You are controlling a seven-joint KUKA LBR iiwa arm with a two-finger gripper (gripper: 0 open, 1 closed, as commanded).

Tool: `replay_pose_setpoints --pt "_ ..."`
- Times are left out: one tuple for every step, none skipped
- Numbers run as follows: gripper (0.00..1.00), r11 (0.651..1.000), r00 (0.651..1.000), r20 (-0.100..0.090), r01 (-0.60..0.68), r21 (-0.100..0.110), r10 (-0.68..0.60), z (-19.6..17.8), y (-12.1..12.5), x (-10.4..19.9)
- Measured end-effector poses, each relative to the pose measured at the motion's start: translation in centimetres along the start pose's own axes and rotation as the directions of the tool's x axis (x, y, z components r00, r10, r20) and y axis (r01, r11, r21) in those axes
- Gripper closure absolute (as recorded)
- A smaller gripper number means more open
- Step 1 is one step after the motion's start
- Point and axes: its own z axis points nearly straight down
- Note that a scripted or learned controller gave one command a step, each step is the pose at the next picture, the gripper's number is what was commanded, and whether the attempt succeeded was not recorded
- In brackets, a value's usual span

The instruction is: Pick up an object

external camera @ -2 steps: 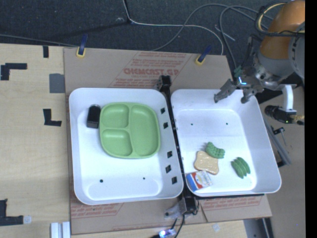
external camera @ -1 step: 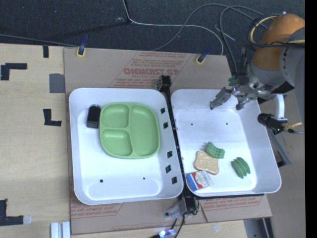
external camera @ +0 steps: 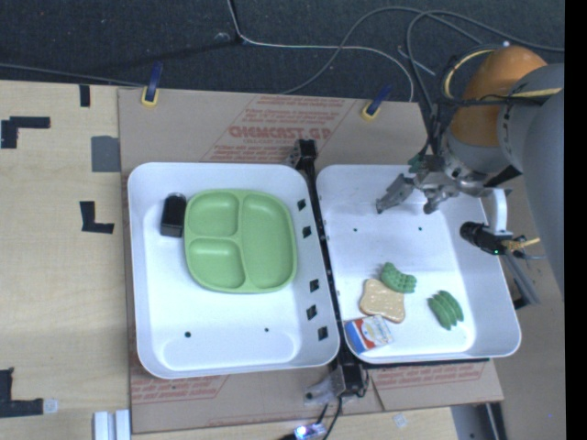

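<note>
Gripper (external camera: 408,200) fingers apart, holding nothing, mine, over right bin (external camera: 486,337) far side | toast (external camera: 382,302), two green items near front | plate (external camera: 241,241) in left bin (external camera: 151,337)

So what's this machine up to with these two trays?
A robot arm is meant to pick something up from the white bins. Its gripper hangs over the upper part of the right bin, fingers apart, holding nothing. The things it could take lie nearer the front of that bin: two green toys, a piece of toast and a small packet. The left bin has a green divided plate and a black block.
</note>
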Motion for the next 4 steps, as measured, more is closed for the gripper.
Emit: replay_pose_setpoints --pt "1.0 1.0 1.0 0.0 0.001 -0.003 -0.001 -1.3 0.1 0.1" --pt "1.0 1.0 1.0 -0.001 -0.001 -0.009 0.001 -5.7 0.7 0.3" --pt "1.0 1.0 1.0 -0.001 -0.001 -0.007 0.001 -10.1 0.1 0.6" --pt "1.0 1.0 1.0 0.001 -0.001 -0.011 0.001 -15.9 0.0 -0.3"
